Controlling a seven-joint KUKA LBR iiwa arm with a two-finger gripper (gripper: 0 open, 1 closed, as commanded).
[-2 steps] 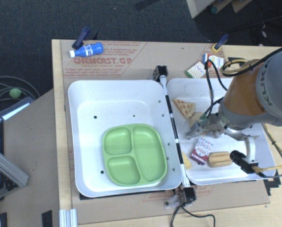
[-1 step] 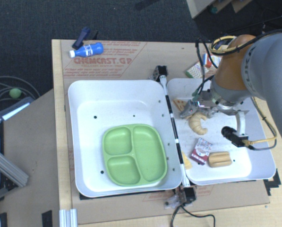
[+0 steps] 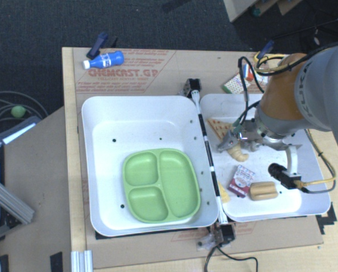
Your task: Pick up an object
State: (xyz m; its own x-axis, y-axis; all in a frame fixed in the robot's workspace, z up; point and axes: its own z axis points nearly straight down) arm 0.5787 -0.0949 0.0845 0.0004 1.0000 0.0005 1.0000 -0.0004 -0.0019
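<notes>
A blue-capped bottle (image 3: 103, 59) lies on the far-left bench. The left bin (image 3: 101, 123) holds a green divided plate (image 3: 159, 184). In the right bin (image 3: 270, 208), the gripper (image 3: 236, 143) sits low over a pale object (image 3: 237, 152); whether it is closed cannot be told. A tan block (image 3: 263, 190) lies nearer

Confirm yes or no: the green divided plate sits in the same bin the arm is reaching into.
No. The green divided plate lies in the left bin, while the gripper reaches into the right bin.
</notes>
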